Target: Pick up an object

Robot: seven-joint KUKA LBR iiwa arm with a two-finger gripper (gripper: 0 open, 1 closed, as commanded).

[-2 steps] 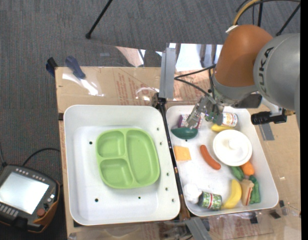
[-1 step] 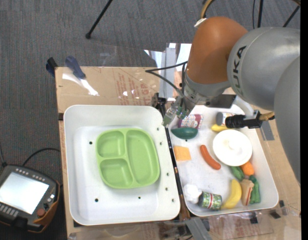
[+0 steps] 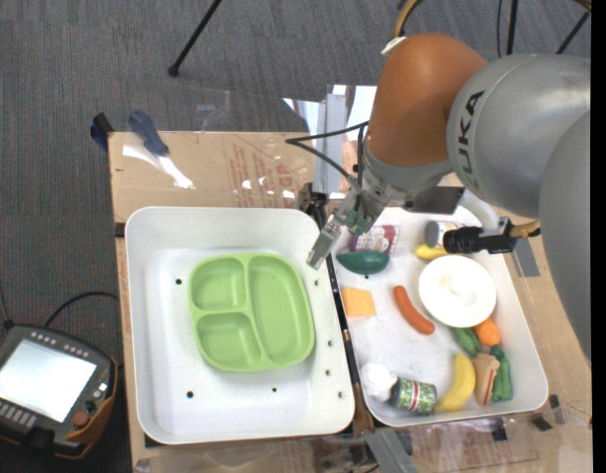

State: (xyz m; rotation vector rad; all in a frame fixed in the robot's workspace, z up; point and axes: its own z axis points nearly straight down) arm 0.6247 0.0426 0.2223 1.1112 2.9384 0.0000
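My gripper point(image 3: 322, 249) hangs over the rim between the two bins, at the top left corner of the right bin point(image 3: 534, 363). Just right of it lies a dark green toy point(image 3: 363, 261), with a pink and white packet point(image 3: 382, 236) behind that. Nothing shows in its grasp. Further into the right bin are an orange cheese slice point(image 3: 359, 303), a red sausage point(image 3: 414, 309), a white round plate point(image 3: 457, 290), a banana point(image 3: 460, 382) and a small can point(image 3: 413, 395). The left bin point(image 3: 150, 264) holds a green divided plate point(image 3: 251, 310).
A carrot point(image 3: 488, 331), a sandwich piece point(image 3: 485, 374) and green toys crowd the right bin's right side. A white lump point(image 3: 378, 377) lies by the can. The big grey and orange arm covers the top right. A pendant screen point(image 3: 41, 377) sits on the floor at lower left.
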